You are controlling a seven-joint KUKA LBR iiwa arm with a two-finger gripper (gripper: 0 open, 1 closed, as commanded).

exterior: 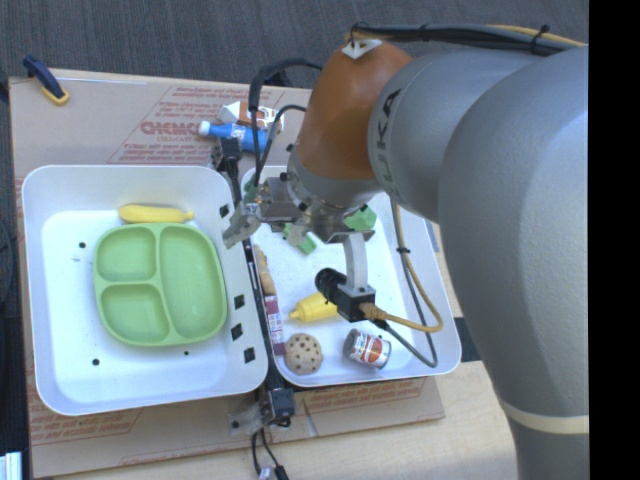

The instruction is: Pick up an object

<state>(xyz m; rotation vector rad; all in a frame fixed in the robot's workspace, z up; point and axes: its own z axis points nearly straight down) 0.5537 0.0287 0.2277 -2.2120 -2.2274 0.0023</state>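
Note:
My gripper (292,220) hangs under the orange wrist band, low over the upper left part of the right bin (440,353). A green object (360,219) peeks out from beneath it, mostly hidden by the wrist. Lower in the same bin lie a yellow object (310,311), a tan dotted ball (303,352) and a small red and silver can (367,348). A thin brownish item (265,278) lies along that bin's left wall. In the left bin (45,368) sit a green divided plate (160,283) and a yellow banana-shaped toy (156,213) behind it.
The arm's grey body covers the right bin's far and right side. A black cable plug (340,295) and yellow cable (415,318) hang over the right bin. Behind the bins, a blue and white tube (228,131) lies on cardboard, and a blue and yellow clip (45,78) sits at far left.

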